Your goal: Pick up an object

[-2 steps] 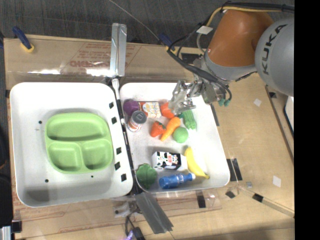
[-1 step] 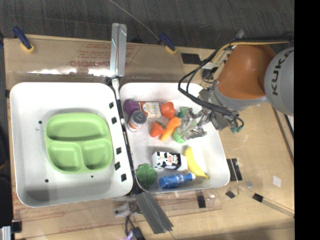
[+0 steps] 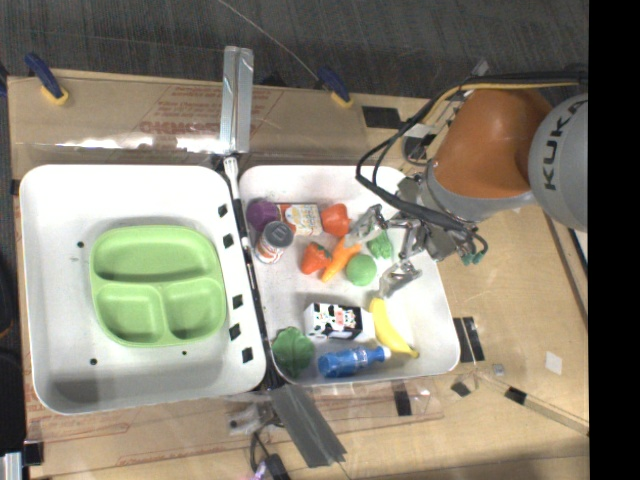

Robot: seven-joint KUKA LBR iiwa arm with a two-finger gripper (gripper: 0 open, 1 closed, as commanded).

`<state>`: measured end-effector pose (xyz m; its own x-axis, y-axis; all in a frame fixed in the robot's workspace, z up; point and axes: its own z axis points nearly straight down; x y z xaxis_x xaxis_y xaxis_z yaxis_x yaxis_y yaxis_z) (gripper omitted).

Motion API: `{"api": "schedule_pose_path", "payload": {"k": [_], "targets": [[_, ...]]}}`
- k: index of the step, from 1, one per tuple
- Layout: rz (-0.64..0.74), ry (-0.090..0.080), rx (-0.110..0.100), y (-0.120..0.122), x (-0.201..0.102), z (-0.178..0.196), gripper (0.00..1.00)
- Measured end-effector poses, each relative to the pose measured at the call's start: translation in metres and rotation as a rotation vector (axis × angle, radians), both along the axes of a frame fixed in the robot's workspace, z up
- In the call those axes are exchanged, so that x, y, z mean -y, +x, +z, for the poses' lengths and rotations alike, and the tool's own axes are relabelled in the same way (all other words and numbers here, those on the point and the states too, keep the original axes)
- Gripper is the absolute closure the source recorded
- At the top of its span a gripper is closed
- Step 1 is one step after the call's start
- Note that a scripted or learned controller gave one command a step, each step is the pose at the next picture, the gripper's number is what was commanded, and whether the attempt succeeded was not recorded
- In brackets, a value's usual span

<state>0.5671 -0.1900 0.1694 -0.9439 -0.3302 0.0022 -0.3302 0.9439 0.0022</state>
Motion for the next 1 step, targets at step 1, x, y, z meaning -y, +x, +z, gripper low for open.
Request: {"api": "schedule_pose_path", "payload": {"k": [1], "targets": [[0.064,-0.001,0.005,0.015,-0.0296,-0.0629,0.0]]}}
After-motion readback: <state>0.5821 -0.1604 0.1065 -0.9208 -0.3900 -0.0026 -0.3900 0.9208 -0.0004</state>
